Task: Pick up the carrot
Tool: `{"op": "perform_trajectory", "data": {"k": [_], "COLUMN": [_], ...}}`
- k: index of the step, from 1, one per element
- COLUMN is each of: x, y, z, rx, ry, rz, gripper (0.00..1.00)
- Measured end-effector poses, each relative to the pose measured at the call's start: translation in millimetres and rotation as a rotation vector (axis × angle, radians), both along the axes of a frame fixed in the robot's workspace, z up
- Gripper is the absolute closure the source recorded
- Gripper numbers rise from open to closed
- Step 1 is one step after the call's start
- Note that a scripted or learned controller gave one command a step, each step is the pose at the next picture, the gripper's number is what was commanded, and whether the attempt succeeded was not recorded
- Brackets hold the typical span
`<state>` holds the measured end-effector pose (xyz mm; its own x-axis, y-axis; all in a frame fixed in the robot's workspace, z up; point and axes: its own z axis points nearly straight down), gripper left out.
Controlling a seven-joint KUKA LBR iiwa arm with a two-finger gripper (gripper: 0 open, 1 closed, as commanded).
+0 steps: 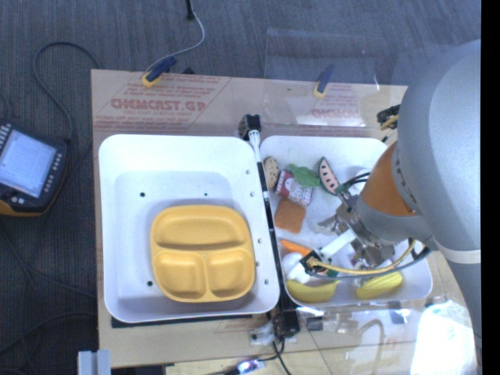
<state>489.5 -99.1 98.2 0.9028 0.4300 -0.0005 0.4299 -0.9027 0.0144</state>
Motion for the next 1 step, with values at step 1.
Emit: {"op": "perform_trajectory", "data": {"k": [1], "x": [-2.2], "y": [-2.1], "z": [-9.0], "rx": [0.005], "ry": [-0.009], "rz": [-0.24], "gripper": [0.0]}}
